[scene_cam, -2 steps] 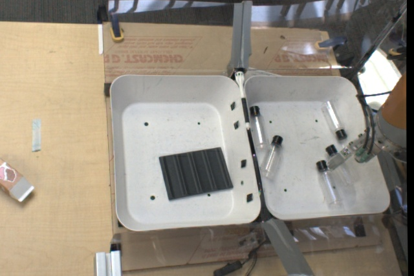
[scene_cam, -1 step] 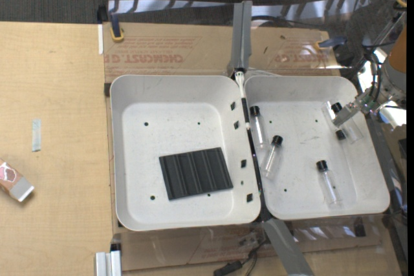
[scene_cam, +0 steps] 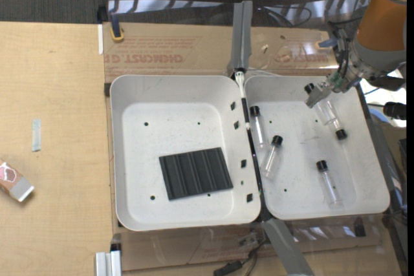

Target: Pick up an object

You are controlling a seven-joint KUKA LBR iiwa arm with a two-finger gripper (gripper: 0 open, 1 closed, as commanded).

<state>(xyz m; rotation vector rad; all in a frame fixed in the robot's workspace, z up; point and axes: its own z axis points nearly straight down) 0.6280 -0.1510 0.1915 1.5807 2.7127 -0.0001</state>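
A: Where is the arm point(scene_cam: 381, 16) in the camera view?

B: It reaches over the far right corner of the right bin point(scene_cam: 375, 158), grey with its orange band high up. The fingers point(scene_cam: 318, 95) hang low over that bin's far part, pointing down and to the left.

A: How wide do they stand, and do they have anything?

B: I cannot tell how far apart they are; they read as one small grey shape. Nothing shows clearly between them. A clear vial with a black cap point(scene_cam: 331, 119) lies just below them, its near end seeming to touch the tips, but whether it is clamped I cannot tell.

A: What else lies in that bin?

B: Three more clear vials with black caps. One point(scene_cam: 257, 127) lies to the left of the fingers, along the bin's left wall. Another point(scene_cam: 272, 155) lies tilted, nearer than the fingers and to their left. The last point(scene_cam: 327, 181) lies nearer still, almost straight below them.

A: And further left?

B: The left bin point(scene_cam: 129, 139) carries a dark ribbed slab point(scene_cam: 195, 173), well apart from the fingers. On the bench point(scene_cam: 52, 74) beyond it lie a small grey strip point(scene_cam: 36, 136) and a red-and-white packet point(scene_cam: 13, 181).
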